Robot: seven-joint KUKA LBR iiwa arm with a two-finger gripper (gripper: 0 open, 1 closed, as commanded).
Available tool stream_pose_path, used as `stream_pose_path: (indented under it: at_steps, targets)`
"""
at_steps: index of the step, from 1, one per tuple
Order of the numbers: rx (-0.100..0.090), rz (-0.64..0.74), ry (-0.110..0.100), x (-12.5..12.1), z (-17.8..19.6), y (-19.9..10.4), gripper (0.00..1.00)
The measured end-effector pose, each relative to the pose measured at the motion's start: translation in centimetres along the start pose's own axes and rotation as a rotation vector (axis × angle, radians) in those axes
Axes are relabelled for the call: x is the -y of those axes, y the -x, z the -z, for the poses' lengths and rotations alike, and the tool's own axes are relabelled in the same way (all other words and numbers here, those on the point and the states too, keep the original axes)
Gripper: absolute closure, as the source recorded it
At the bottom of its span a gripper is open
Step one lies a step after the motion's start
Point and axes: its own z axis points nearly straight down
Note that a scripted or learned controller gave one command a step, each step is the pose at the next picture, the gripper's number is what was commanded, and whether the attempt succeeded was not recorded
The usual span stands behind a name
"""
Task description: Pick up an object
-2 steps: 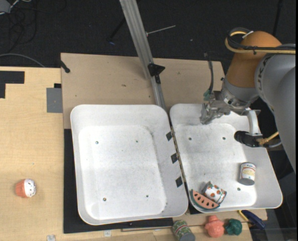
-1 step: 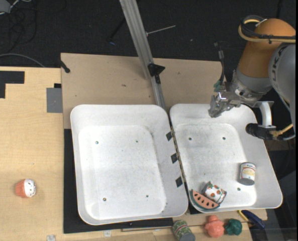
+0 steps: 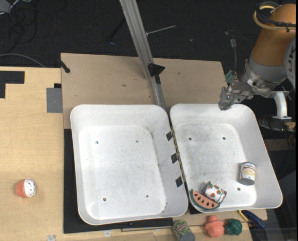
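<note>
My gripper (image 3: 225,103) hangs over the far rim of the right bin (image 3: 214,112), with nothing seen between its tips. Inside that bin a small can with a yellow label (image 3: 247,173) stands near the right wall. A watermelon-slice toy (image 3: 206,201) lies in the bin's near corner, and a small white, red and green toy (image 3: 214,191) rests against it. All three lie well toward the near side of the bin, far from the gripper.
The left bin (image 3: 83,119) sits beside the right one. An orange and white ball (image 3: 25,188) lies on the wooden bench at left. A small can (image 3: 181,229), a pink toy (image 3: 214,226) and a green toy (image 3: 233,227) lie outside the bins' near edge. A metal rail (image 3: 141,41) slants across the back.
</note>
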Motion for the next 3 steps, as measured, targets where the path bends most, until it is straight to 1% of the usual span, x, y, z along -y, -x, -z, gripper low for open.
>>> stream_pose_path:
  at_steps: [1,2,3]
  targets:
    - [-0.001,0.002,-0.003,-0.1,1.2,0.0,1.00]
    - [-0.004,0.004,-0.010,1.9,-0.1,-5.6,1.00]
    - [-0.004,0.003,-0.009,2.9,-1.0,-10.3,1.00]
